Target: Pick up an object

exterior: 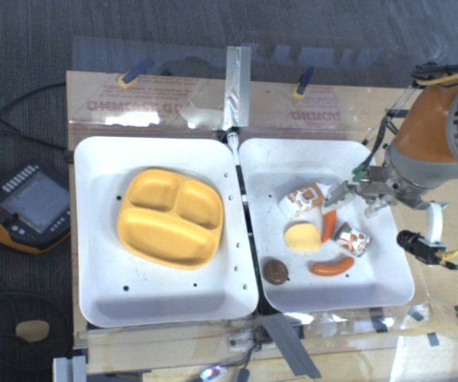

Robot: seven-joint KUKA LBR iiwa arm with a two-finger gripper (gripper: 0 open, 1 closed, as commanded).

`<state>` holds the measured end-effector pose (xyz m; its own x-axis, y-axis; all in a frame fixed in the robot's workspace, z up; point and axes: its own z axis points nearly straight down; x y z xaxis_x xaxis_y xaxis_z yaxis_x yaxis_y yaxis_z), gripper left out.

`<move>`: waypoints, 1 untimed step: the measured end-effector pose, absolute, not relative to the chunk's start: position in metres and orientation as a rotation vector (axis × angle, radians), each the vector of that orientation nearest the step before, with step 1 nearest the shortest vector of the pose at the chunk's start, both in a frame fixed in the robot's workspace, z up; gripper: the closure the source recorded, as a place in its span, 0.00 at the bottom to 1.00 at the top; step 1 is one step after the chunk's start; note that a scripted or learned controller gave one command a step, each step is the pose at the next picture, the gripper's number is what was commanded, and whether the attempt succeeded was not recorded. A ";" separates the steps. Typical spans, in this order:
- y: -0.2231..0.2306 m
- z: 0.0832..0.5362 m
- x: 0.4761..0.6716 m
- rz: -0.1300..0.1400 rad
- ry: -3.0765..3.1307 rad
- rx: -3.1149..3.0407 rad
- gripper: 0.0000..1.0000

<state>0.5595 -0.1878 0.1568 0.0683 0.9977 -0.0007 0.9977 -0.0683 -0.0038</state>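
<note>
The right bin (388,153) holds several small things. A white and orange carton (303,200) lies near its middle, with a pale yellow round piece (301,237) just in front of it. Beside these are an orange carrot (329,225), a small printed packet (352,240), a reddish sausage (332,267) and a brown disc (275,271). My gripper (353,200) hangs over the right part of this bin, just above the carrot and packet. It is open, its fingers spread with nothing between them.
The left bin (93,285) carries a yellow divided plate (170,216). A metal divider (237,94) stands at the back between the bins. A handheld controller (21,205) lies on the floor to the left.
</note>
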 end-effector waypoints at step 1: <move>-0.187 0.099 0.512 -0.012 -2.192 -2.272 0.00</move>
